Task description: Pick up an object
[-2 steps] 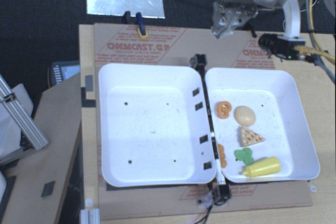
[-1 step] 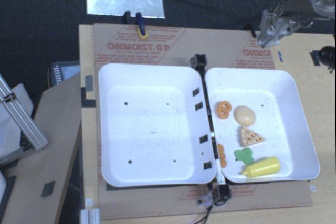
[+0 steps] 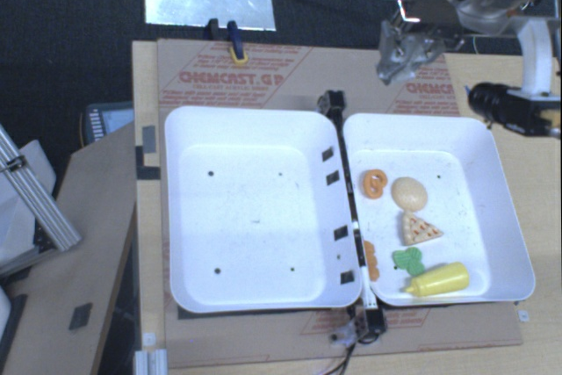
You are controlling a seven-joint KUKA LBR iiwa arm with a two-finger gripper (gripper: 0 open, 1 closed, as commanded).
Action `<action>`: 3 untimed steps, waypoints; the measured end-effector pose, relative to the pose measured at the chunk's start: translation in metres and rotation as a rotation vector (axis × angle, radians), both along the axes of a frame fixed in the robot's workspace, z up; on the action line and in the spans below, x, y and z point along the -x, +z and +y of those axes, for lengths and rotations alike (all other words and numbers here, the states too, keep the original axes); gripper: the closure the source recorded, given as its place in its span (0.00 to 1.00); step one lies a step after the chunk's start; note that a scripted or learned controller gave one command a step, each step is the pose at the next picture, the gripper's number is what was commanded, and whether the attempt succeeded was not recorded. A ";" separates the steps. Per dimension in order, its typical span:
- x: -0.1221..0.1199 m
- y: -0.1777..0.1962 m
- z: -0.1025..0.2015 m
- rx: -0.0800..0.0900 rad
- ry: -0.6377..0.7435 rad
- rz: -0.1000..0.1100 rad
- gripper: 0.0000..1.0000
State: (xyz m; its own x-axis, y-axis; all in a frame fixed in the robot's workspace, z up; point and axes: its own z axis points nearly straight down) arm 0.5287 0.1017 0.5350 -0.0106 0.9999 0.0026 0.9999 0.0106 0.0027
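Fingers [image 3: 406, 66], spread indeterminable, hang above right bin's [image 3: 492, 154] far rim; pretzel [image 3: 374, 183], egg [image 3: 408, 192], mustard bottle [image 3: 436, 279] lie inside.

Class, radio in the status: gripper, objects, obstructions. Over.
Gripper above right bin's far edge, nothing between fingers. Pretzel, egg, pizza slice, yellow bottle untouched. Nothing obstructing.

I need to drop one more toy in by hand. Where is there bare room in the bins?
The left bin offers bare floor wall to wall. In the right bin, free patches lie along its far wall and right wall; the near-left part is crowded by pretzel, egg, pizza slice, broccoli and mustard bottle.
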 end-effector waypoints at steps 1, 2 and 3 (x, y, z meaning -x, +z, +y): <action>0.019 -0.057 0.095 0.002 0.002 0.006 1.00; -0.031 -0.019 0.134 0.000 -0.004 -0.005 1.00; -0.098 0.001 0.132 0.001 -0.011 -0.005 1.00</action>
